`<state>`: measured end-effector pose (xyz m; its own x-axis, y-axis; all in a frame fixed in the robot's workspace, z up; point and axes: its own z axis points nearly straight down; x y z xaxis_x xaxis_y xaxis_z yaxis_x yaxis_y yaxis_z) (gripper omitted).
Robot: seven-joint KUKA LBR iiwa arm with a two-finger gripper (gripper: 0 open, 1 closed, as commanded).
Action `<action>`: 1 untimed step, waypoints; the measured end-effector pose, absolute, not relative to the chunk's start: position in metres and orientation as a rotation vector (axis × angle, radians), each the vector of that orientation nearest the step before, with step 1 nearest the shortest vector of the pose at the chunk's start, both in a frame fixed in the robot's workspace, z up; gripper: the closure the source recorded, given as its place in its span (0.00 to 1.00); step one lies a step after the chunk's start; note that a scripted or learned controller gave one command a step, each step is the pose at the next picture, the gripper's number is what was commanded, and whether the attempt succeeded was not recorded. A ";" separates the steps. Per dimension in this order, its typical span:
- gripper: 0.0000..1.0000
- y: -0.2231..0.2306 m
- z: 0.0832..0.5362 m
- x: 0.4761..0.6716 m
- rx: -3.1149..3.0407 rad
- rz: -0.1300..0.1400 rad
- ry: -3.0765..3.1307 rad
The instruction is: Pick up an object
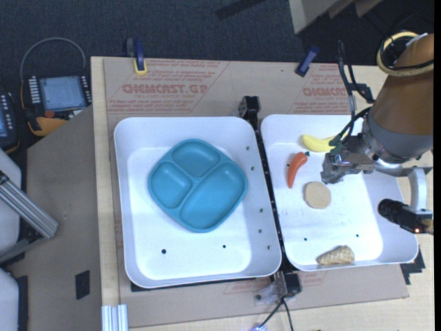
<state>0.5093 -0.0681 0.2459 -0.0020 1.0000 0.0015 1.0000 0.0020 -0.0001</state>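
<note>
In the right bin [358, 243] lie a yellow banana [316, 143] near the back, a red-orange chili pepper [295, 167] left of centre, a round tan cookie [318, 196] in the middle and a tan bread piece [335, 256] near the front edge. My gripper [333, 169] hangs over the right bin, just right of the pepper, below the banana and just above the cookie. Nothing shows between its fingers.
The left bin [138, 254] holds a blue divided plate [198, 184]. A black divider with clamps [267, 185] runs between the bins. The grey and orange arm [406, 95] covers the right bin's back right corner. Cables hang beside the wrist.
</note>
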 end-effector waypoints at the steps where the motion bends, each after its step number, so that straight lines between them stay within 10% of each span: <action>1: 1.00 -0.016 0.231 0.511 -2.215 0.002 -2.223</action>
<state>0.5113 -0.0163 0.2313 -0.0038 1.0000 0.0013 1.0000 0.0038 -0.0034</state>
